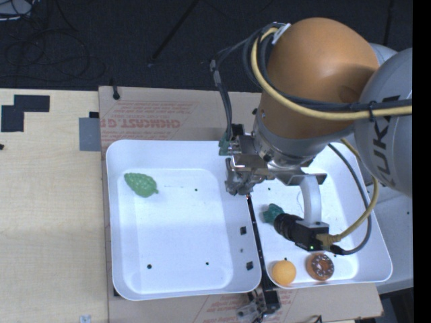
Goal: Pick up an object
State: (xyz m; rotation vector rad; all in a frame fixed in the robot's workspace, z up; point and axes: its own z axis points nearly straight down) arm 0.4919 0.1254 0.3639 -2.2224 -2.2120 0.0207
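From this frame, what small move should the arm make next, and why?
Probably shift the end effector toward the near end of the right bin and lower it. It sits above the divider between the bins, while the teal object, orange ball and brown donut lie nearer the camera.

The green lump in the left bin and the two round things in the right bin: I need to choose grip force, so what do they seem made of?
Green lump: looks like matte moulded plastic or rubber with a bumpy surface. Orange ball: smooth, slightly glossy, probably plastic. Brown ring: speckled like a toy doughnut, material unclear.
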